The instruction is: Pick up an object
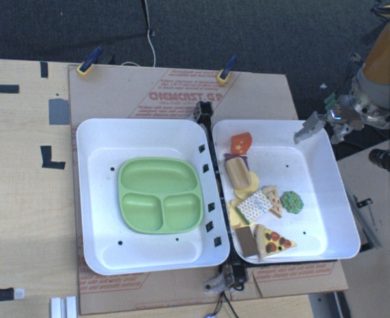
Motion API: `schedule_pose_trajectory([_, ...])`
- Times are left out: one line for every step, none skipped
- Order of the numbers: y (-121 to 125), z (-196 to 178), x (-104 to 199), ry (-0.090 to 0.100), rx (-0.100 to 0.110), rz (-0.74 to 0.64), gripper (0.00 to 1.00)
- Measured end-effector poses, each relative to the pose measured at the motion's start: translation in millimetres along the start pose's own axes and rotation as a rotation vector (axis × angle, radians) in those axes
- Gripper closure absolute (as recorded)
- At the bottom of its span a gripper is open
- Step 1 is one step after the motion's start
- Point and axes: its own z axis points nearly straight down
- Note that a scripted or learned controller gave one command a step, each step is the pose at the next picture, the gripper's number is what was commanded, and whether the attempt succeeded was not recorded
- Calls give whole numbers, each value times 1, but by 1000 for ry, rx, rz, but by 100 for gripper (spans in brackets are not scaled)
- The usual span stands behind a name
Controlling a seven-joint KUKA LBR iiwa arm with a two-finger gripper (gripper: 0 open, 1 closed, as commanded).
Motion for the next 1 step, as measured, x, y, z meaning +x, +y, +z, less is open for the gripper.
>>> schedule_pose_trajectory([-105,73,36,6,14,3,0])
